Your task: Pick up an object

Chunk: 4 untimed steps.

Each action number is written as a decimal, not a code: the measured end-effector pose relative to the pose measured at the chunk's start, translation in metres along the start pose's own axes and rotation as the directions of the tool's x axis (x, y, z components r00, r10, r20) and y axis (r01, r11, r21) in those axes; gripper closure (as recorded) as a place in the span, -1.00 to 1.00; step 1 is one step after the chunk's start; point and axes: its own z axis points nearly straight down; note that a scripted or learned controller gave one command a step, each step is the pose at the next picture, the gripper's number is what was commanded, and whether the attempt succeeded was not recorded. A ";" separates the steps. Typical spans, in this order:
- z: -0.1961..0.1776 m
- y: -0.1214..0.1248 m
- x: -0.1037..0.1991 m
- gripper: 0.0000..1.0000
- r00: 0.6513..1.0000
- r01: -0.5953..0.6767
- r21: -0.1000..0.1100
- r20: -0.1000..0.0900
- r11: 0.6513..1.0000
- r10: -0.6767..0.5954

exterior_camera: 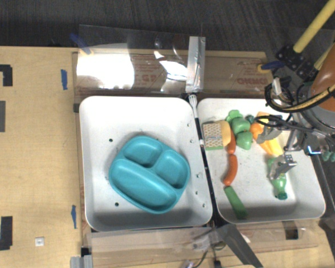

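1. Silver-grey gripper (281, 168) hangs low over the right bin (307, 205), near its right side; whether it is wide or narrow, I cannot tell.
2. Green toy piece (281, 192) lies just below the gripper, touching or nearly so.
3. Teal divided plate (149, 173) sits in the left bin (100, 121).
4. Orange carrot (230, 169) lies well left of the gripper.

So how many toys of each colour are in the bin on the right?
Green plastic pieces: 4
Orange carrot-shaped pieces: 2
Yellow pieces: 1
Small orange ball: 1
Tan waffle-patterned block: 1
Total: 9, though the crowded pile makes this approximate.
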 end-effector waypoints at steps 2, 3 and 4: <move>0.181 0.003 -0.025 -1.00 0.998 0.065 0.000 0.007 0.998 -0.065; 0.181 0.007 -0.005 -1.00 0.980 -0.199 -0.002 0.010 0.980 0.199; 0.181 -0.002 0.018 -1.00 0.929 -0.369 -0.005 0.014 0.929 0.370</move>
